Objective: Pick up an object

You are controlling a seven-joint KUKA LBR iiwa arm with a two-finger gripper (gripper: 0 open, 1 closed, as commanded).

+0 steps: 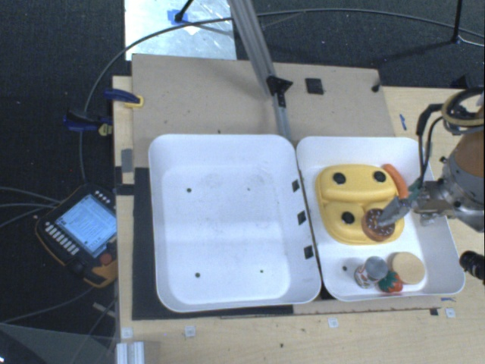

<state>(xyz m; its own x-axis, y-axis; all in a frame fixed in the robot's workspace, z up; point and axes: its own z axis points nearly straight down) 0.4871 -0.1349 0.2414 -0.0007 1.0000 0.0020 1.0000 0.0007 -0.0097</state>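
Evidently mid-attempt: gripper (388, 214) down over brown ridged disc (377, 224), which lies at yellow block's (350, 200) lower right edge. Jaw state: cannot tell. Nothing lifted; grasp and raise remain.

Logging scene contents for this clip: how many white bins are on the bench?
2. The left bin sits mid-bench; the right bin adjoins it, holding the yellow object and small items under the end effector.

Even overhead light leaves both white bins (227, 226) bright, nearly washed out. Glare shines on a pale floor patch (178, 21) at top. Shadows are faint; the picture is soft and grainy.
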